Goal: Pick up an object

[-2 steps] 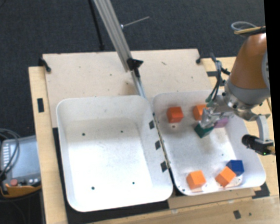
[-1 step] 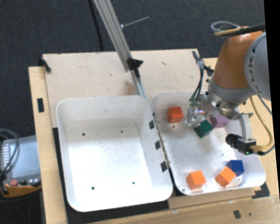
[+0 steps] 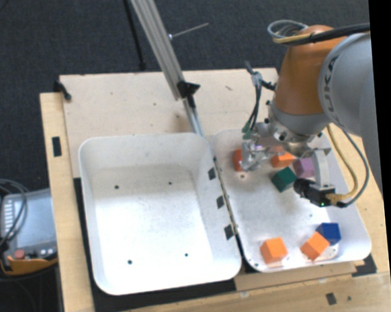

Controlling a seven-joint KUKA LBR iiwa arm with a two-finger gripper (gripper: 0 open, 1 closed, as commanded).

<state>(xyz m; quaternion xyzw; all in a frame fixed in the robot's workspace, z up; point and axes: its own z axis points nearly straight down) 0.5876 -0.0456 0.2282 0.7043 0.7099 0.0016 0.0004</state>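
Dark carpet surrounds my counter (image 3: pixel 124 104), which carries two white bins side by side. My left bin (image 3: pixel 152 209) has only specks in it. My right bin (image 3: pixel 281 212) holds the blocks: a red one (image 3: pixel 237 159) near its top left, a green one (image 3: pixel 283 179) mid-bin, two orange ones (image 3: pixel 273 249) (image 3: pixel 314 245) and a blue one (image 3: pixel 329 231) along the near edge. My gripper (image 3: pixel 251 160) hangs low just beside the red block, the arm's bulk covering other pieces by the wrist. I cannot tell how far it is open, or whether it has hold of anything. My worry: it may close beside the red block and nudge it toward the wall, or catch a neighbouring piece.
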